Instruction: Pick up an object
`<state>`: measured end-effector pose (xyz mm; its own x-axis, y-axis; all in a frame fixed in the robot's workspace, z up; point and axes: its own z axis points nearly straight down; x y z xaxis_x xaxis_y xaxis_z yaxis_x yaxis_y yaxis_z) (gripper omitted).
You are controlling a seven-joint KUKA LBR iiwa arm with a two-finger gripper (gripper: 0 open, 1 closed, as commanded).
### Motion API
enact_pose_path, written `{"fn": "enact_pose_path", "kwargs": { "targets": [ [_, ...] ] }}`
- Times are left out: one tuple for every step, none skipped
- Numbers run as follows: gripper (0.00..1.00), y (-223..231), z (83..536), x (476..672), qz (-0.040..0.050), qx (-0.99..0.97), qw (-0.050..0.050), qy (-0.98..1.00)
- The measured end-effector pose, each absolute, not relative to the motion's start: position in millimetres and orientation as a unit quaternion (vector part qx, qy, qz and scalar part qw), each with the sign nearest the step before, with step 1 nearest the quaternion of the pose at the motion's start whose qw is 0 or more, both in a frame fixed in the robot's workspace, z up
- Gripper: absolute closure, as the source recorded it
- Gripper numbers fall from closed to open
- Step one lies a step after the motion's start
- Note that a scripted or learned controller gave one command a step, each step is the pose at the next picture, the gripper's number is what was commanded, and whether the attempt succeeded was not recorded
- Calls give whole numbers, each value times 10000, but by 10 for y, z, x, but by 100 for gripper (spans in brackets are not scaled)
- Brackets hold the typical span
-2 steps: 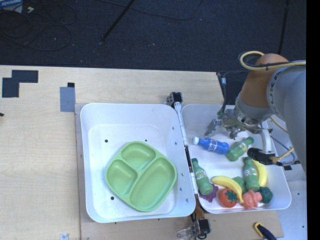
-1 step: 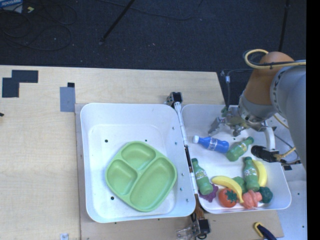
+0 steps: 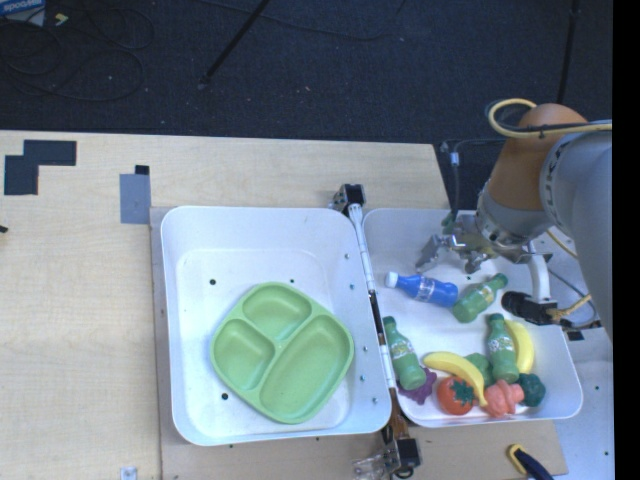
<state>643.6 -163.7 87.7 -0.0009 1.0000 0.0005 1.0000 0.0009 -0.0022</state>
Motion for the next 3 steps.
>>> {"fn": "enact_pose_path", "kwargs": {
  "targets": [
    [0, -1715, 879, 6442, 4, -7065, 3, -7077],
    [0, -2008, 881, 6441, 3, -7068, 2, -7075],
    [0, -1304, 880, 6441, 2, -7066, 12, -7076]
  ]
}}
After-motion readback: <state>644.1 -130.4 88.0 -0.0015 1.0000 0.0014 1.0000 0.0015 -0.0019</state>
